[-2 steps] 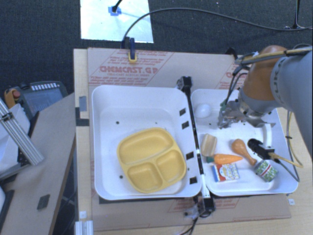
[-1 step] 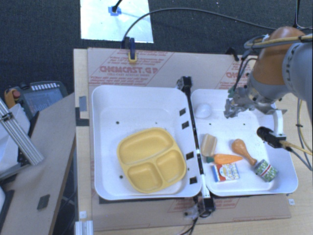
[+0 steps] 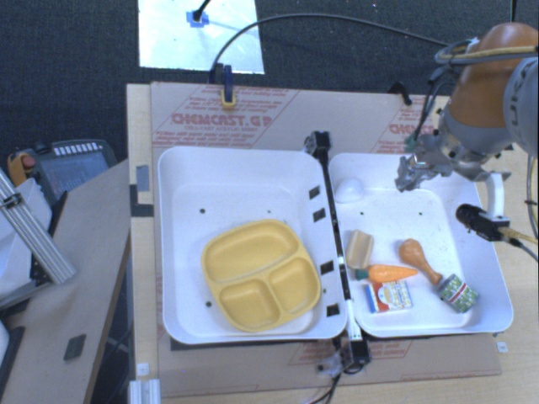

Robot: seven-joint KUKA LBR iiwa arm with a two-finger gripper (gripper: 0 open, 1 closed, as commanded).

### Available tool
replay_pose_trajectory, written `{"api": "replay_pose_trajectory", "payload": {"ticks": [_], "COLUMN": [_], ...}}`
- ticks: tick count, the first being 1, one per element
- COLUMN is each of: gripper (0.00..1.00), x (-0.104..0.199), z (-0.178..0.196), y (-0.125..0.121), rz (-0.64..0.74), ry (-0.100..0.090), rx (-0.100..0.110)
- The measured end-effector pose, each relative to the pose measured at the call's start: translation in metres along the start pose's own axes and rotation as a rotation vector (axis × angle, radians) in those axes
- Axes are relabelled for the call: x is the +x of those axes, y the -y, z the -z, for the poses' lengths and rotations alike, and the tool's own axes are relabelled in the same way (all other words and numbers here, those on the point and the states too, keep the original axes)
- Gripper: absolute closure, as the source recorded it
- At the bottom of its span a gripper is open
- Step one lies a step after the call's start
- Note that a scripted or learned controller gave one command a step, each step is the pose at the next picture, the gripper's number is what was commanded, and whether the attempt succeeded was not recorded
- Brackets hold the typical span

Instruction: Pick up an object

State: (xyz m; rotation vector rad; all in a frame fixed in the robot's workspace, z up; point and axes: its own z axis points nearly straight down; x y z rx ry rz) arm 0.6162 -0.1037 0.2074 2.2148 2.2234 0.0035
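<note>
White plastic makes up both shallow bins on the bench. The right bin (image 3: 484, 314) holds the loose pieces. An orange carrot (image 3: 392, 272) lies across its middle, pointing right, with a small green stub at its left end. Just above the carrot's left end sits a pale tan block (image 3: 360, 247), tilted a little. Just below the carrot lies a small flat carton (image 3: 388, 296), white with red and blue print. To the right, a brown drumstick (image 3: 418, 260) runs on a slant, its fat end up-left and its thin end down-right, near a small green-and-white can (image 3: 456, 292) lying on its side. A white rounded piece (image 3: 349, 189) rests in the bin's far left corner, hard to tell from the bin itself.

The left bin (image 3: 181, 225) holds a yellow divided tray (image 3: 260, 273) with three compartments, one long and two smaller, set toward the near right of that bin.

The gripper (image 3: 410, 175) hangs over the far edge of the right bin, well apart from the carrot and its neighbours. Its tips are too small and dark to tell whether they are spread or closed; nothing shows between them.
</note>
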Motion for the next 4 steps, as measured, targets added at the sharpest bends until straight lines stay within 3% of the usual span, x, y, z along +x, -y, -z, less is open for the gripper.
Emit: {"api": "replay_pose_trajectory", "payload": {"ticks": [1,3,4], "gripper": [1.00,1.00,1.00], "x": [0.050,0.159,0.202], "z": [-0.006,0.021,0.010], "y": [0.012,0.040,0.060], "rz": [0.005,0.006,0.005], "ry": [-0.002,-0.003,-0.003], "rx": [0.003,0.002,0.005]}}
